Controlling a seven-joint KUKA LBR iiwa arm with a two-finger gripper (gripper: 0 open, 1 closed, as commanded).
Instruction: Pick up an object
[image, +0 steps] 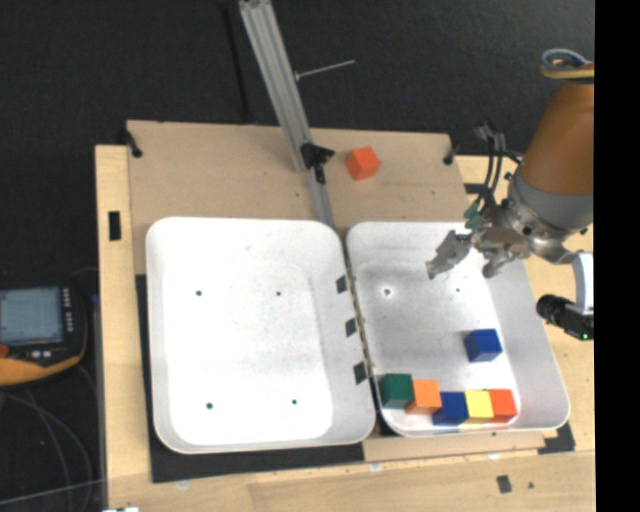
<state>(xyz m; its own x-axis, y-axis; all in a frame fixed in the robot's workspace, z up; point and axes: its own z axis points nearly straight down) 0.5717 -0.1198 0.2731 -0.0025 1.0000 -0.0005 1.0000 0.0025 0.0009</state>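
The right bin (400, 300) holds a row of blocks along its near edge: a green block (396, 389), an orange block (426, 394), a blue block (450, 407), a yellow block (479, 404) and an orange-red block (502, 403). A separate blue block (482, 344) lies alone, right of the bin's middle. My gripper (467, 256) hangs open over the far right part of this bin, well above the blocks, with nothing between its fingers.
The left bin (245, 330) sits beside the right one. An orange cube (362, 163) rests on the bench behind the bins. A slanted metal pole (285, 90) rises from the bench's back. A handheld device (35, 320) lies off the bench's left side.
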